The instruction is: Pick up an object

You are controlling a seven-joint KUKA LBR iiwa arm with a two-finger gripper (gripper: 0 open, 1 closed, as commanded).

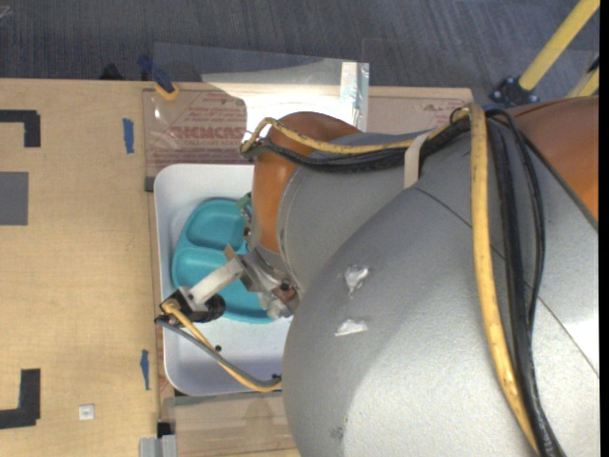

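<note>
End effector (272, 294) sits just over the smooth teal plastic lump (205, 234) inside the shallow white bin (202, 369). Wide or narrow, I cannot tell.

dark grey carpet (285, 8), tan bench (76, 255)

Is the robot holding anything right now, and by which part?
Cannot tell. The gripper sits low over the turquoise object in the white bin, but the arm hides their meeting point.
</note>
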